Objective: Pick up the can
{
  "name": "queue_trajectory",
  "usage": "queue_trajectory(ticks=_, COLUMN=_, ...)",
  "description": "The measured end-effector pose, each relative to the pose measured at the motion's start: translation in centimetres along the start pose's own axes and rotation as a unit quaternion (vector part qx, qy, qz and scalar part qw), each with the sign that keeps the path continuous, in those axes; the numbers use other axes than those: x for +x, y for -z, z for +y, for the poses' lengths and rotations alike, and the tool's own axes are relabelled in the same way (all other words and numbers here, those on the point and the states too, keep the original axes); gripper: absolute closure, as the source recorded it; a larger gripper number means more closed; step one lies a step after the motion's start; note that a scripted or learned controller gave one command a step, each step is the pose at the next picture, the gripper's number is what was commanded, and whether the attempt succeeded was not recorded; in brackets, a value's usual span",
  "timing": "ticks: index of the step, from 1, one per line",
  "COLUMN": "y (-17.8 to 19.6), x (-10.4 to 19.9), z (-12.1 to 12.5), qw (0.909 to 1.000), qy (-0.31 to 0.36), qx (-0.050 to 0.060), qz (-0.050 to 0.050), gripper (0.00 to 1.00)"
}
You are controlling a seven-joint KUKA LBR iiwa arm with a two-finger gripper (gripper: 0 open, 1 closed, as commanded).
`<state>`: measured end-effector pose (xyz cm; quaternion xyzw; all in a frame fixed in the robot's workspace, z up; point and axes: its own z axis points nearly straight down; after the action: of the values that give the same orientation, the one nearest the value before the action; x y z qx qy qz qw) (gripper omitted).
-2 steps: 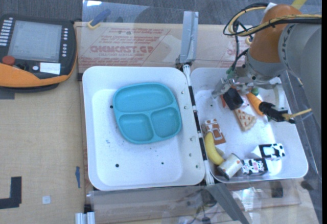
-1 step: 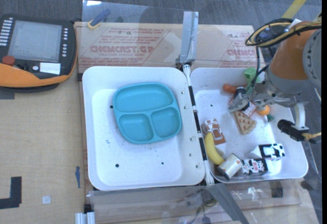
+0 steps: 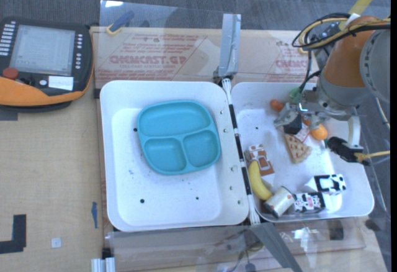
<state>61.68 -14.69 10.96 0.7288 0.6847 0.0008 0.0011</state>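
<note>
Camera view. The arm (image 3: 356,53) reaches in over the far right corner of the right bin (image 3: 366,199), its gripper (image 3: 299,120) low over the bin's far half, above a pizza-slice toy (image 3: 298,149) and beside an orange ball (image 3: 319,132). The can (image 3: 280,201) lies on its side near the bin's near edge, towards the near left corner, just beside a banana (image 3: 257,181) and a black-and-white carton (image 3: 308,202). The gripper stands well apart from the can, so the step in hand is judged to be the approach; no grasp has been made. The next move calls for travel towards the near edge and a descent over the can, clear of the banana. The state of the jaws cannot be told; no object is seen held. The left bin (image 3: 118,202) carries a blue plate (image 3: 178,136).
</note>
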Motion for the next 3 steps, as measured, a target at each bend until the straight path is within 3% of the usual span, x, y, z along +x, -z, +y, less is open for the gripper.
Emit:
queue_trajectory(ticks=1, y=-2.6, x=0.7, z=4.6, qw=0.9997, qy=0.018, qx=0.012, qz=0.004, gripper=0.0)
queue_trajectory(ticks=2, y=-2.4, x=2.6, z=1.4, qw=0.9988, qy=-0.05, qx=0.001, qz=0.001, gripper=0.0)
queue_trajectory(ticks=3, y=-1.3, x=2.6, z=1.5, qw=0.9988, qy=-0.049, qx=0.0, qz=0.001, gripper=1.0)
